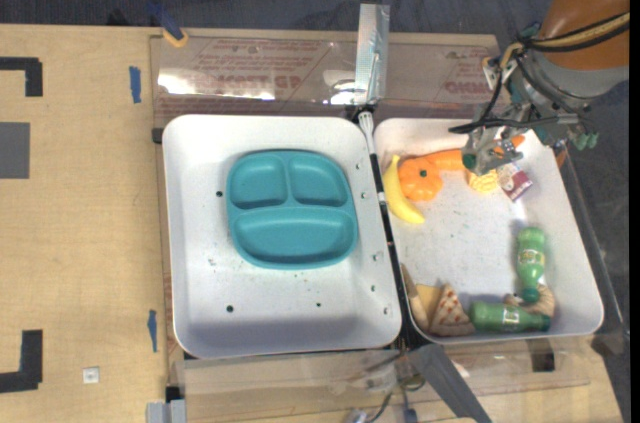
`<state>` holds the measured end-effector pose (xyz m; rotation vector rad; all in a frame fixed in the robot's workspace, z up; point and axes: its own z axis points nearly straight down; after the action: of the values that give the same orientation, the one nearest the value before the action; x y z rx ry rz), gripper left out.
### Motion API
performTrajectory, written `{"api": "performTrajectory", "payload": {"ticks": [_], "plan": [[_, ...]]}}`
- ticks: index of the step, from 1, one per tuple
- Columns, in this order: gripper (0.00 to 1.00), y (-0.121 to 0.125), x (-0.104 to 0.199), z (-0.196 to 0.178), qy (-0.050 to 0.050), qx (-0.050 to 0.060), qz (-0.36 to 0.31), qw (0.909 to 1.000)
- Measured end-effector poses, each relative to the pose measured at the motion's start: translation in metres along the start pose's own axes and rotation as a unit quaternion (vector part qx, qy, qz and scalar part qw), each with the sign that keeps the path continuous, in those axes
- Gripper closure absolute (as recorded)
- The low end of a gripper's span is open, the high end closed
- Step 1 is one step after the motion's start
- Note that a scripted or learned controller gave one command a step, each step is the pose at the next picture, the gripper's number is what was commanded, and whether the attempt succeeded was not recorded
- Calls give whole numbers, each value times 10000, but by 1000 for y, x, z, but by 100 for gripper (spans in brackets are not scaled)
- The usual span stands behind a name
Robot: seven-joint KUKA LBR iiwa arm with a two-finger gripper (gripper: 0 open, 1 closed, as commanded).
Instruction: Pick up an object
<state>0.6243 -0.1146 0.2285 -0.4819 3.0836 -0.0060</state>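
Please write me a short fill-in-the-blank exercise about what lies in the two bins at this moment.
1. The teal divided plate lies in the ____ bin.
2. The yellow banana rests against the right bin's ____ wall.
3. The gripper is above the ____ bin, near the orange carrot.
4. The two green bottles lie in the ____ bin.

Missing words: left; left; right; right.

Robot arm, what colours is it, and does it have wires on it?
The arm has a big rounded orange part at the top right, with a grey metal section below it. Thin cables, yellow and dark ones, run across it and loop down the side. At its end is the gripper, a small dark metal piece with thin parts.
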Motion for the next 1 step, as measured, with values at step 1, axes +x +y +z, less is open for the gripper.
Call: {"api": "performTrajectory", "payload": {"ticks": [1], "plan": [[100, 33, -58, -29, 33, -29, -10, 10000]]}}
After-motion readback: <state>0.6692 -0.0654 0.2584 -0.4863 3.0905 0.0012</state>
